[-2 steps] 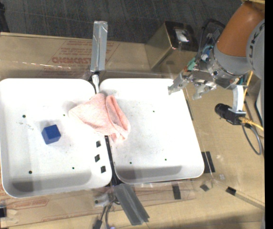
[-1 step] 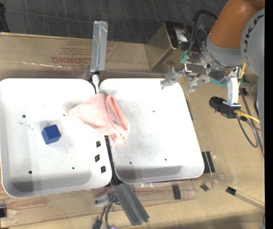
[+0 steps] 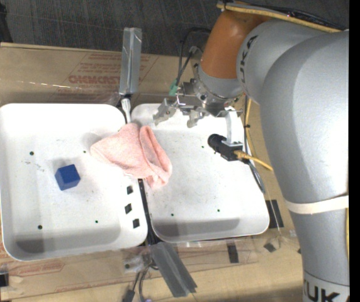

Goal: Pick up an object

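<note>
Arm (image 3: pixel 306 93): big and grey, with an orange band. It comes in from 3 o'clock and bends over the far side of the right bin.
Gripper (image 3: pixel 177 117): it hangs over the right bin (image 3: pixel 230 222), at about 11 o'clock from that bin's middle, close to the far wall.
Fingers (image 3: pixel 162 112): they are apart, and there is nothing between them.
Cloth (image 3: pixel 133 151): pink and crumpled. It lies across the wall where the two bins meet, part in each bin. It sits at about 8 o'clock from the gripper, near it but not touching.
Cube (image 3: pixel 67 176): small and blue. It sits flat near the middle of the left bin (image 3: pixel 16 231), at about 8 o'clock from the cloth and well apart from it.
Black squares (image 3: pixel 129 207): three little ones in a row on the left bin's wall at 3 o'clock, just below the cloth.
Table (image 3: pixel 22 68): brown, with both white bins side by side on it.
</note>
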Controlling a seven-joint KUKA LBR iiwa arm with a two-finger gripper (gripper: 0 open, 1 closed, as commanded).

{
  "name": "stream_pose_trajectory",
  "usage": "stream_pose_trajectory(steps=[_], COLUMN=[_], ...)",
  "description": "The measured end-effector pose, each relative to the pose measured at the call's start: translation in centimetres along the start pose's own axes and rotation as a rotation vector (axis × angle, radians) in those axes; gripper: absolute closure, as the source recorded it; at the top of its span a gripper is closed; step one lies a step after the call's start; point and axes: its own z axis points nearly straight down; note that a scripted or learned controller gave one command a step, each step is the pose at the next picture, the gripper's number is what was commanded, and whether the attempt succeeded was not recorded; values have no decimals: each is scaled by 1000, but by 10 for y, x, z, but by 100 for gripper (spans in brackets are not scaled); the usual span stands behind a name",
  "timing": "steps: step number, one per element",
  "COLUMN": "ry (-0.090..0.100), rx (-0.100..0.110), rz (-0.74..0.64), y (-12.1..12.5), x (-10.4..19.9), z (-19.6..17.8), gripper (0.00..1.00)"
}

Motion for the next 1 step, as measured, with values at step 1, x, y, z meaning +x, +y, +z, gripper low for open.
stream_pose_trajectory(steps=[1], ry=[-1], rx=[-3], rz=[-293], y=[4], x=[-16], z=[98], gripper=[0])
